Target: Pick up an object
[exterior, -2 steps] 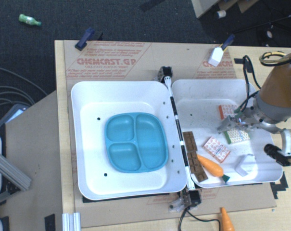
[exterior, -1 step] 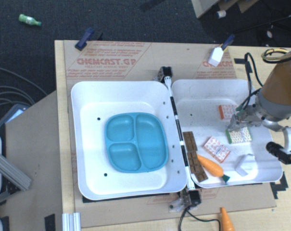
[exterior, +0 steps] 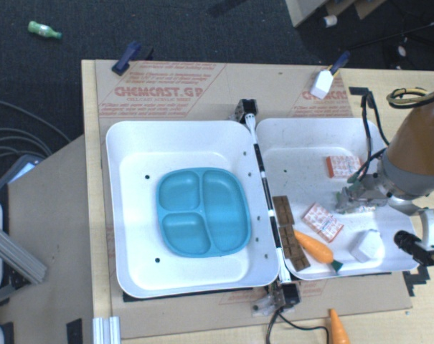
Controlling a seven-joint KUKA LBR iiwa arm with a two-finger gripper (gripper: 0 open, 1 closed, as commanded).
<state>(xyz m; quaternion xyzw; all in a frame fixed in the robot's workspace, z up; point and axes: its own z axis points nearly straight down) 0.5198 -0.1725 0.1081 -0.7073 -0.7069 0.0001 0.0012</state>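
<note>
Two shallow white plastic bins are sitting side by side on a pale wooden bench. The left bin [exterior: 130,149], in the middle of the frame, is holding a smooth turquoise tray [exterior: 202,211] with rounded corners, divided into three compartments. A black hinge strip [exterior: 263,185] is running between the bins.

The right bin [exterior: 288,138] is holding several small things. A brown rectangular block [exterior: 289,233] is lying along its left wall. Just beside it, a smooth orange carrot [exterior: 313,246] with a green tip is lying at a slant near the lower wall. A flat red-and-white checked packet [exterior: 323,221] is lying just above the carrot, and a second red-and-white packet [exterior: 341,166] is lying higher up. A small, rounded white object [exterior: 366,245] is resting in the bin's lower right corner.

The grey arm with its orange band [exterior: 417,145] is reaching in from the right edge of the frame. Its gripper [exterior: 354,199] is hanging low in the right bin, between the two packets and just right of the lower one. Whether it is open, closed or holding anything cannot be told from this angle.

A second carrot [exterior: 336,327] is lying on the bench at the lower edge.
</note>
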